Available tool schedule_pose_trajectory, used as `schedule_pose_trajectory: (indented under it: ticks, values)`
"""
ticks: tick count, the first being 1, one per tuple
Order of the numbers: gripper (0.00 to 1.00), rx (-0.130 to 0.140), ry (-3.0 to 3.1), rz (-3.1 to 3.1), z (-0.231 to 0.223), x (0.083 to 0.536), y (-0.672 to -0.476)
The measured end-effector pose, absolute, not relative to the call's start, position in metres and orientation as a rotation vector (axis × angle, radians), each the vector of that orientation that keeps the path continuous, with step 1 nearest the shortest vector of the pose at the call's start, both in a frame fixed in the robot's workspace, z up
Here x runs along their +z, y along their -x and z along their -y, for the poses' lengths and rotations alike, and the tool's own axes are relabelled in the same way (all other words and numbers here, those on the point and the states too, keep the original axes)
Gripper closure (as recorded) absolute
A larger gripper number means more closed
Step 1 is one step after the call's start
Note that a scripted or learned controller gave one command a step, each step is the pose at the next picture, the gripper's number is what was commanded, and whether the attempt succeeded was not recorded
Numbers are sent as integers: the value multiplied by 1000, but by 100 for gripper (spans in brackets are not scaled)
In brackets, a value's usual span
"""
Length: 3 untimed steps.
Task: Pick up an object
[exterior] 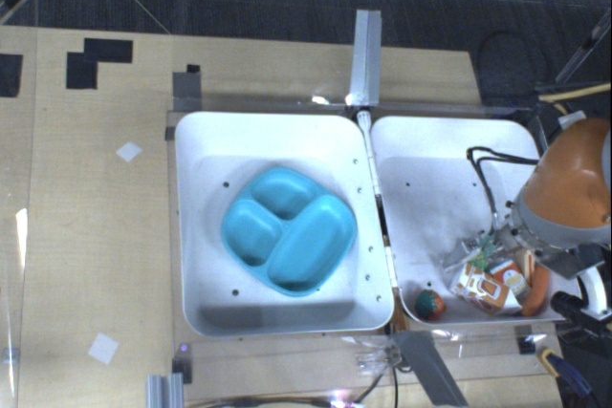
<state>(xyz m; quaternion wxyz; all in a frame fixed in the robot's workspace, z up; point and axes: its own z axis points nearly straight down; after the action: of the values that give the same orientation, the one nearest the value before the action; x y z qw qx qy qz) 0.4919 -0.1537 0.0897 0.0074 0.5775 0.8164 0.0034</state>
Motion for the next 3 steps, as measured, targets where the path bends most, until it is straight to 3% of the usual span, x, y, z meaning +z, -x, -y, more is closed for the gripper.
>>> schedule_pose_trajectory:
  ticks: [1, 2, 3]
  values:
    - [0, 3, -1719, -2625, 127, 93, -488]
    - [0, 4, -1714, -2626, 124, 164, -560]
    - [0, 9, -1619, -2679, 128, 90, -509]
